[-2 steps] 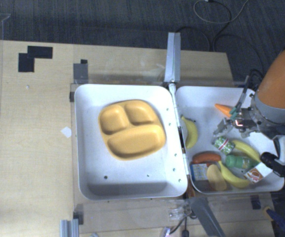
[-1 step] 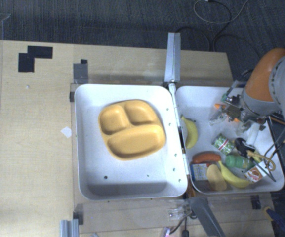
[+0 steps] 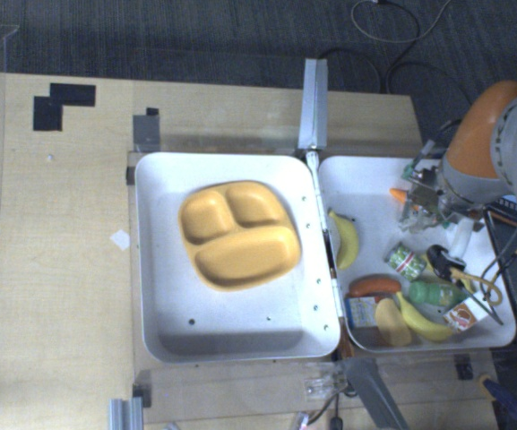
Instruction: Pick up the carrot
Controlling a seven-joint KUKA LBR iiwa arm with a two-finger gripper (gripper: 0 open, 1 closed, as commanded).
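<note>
While the gripper (image 3: 422, 206) hangs over the far end of the right bin (image 3: 366, 170), the small orange piece I take for the carrot (image 3: 400, 193) lies just left of it. Whether the grip is spread or closed I cannot tell. A descent off-centre could knock the carrot away.

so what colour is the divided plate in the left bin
Yellow, a mustard shade; the divided plate shows best in the camera view.

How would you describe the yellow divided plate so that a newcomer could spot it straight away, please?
Start with the two white bins side by side and take the left bin. The yellow divided plate lies near its middle, alone there. Unlike the small mixed items crowding the right bin, it is large, rounded and split into three compartments.
</note>
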